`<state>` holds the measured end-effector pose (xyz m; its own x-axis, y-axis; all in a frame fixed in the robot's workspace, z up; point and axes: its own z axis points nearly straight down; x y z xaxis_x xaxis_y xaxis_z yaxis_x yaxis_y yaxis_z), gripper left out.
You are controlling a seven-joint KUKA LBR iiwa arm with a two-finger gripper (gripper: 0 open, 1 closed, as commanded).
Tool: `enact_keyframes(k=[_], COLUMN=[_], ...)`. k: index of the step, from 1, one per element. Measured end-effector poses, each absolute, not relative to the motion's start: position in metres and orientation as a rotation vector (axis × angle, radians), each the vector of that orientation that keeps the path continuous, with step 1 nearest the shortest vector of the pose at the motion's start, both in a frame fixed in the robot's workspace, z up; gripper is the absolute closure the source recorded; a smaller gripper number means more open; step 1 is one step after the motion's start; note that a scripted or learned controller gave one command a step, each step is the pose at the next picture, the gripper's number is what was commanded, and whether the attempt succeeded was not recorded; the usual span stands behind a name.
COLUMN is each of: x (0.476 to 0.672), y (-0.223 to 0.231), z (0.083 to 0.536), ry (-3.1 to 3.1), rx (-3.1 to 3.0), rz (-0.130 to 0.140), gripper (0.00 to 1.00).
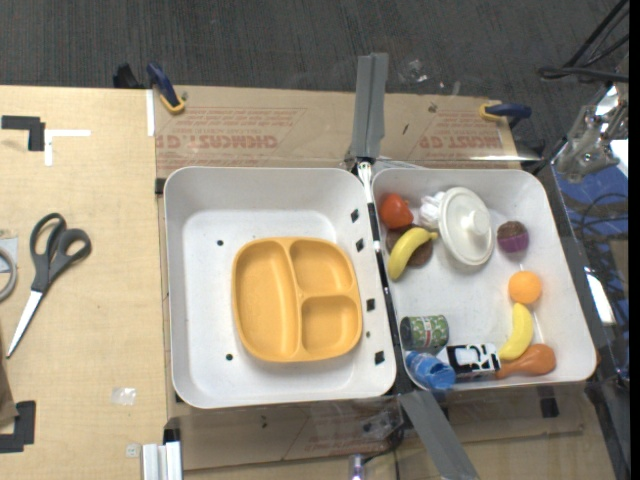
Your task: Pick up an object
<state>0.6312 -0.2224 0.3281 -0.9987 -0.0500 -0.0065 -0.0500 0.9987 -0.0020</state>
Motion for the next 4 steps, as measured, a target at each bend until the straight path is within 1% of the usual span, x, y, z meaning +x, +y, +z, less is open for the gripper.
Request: enact_keyframes(k=[1, 2, 3, 4], x=[0.633, 0.66, 0.655, 0.627], y=[-0.222, -0.221, -0.215, -0.215], z=[0.338, 0.16, 0.098, 0.282], ry=[3.128, 3.135, 3.03, 3.093], rx=[-0.077, 0.116, -0.78, -0.505], rz=[-0.004, 0.0, 0.005, -0.002], gripper=[1.0, 1.0, 1.0, 1.0])
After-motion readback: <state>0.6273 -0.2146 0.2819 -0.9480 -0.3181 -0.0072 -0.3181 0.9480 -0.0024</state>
